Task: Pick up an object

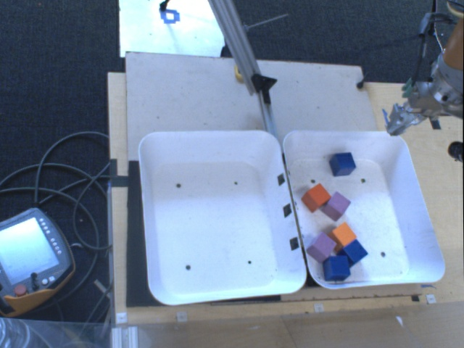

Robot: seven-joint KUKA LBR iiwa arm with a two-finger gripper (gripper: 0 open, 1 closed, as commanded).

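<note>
My claw [399, 119] hangs over the right bin's [424, 216] far rim, can't tell its state; approach step, nothing held. Next: descend on lone blue cube [342, 164] nearby

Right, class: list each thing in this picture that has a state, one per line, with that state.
gripper: over the right bin's far corner, holding nothing
right bin: holds seven blocks
lone blue block: lying apart from the others
handheld controller: screen lit

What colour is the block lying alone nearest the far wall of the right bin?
Blue. The block shows clearly in the camera view, apart from the others in the right bin.
</note>
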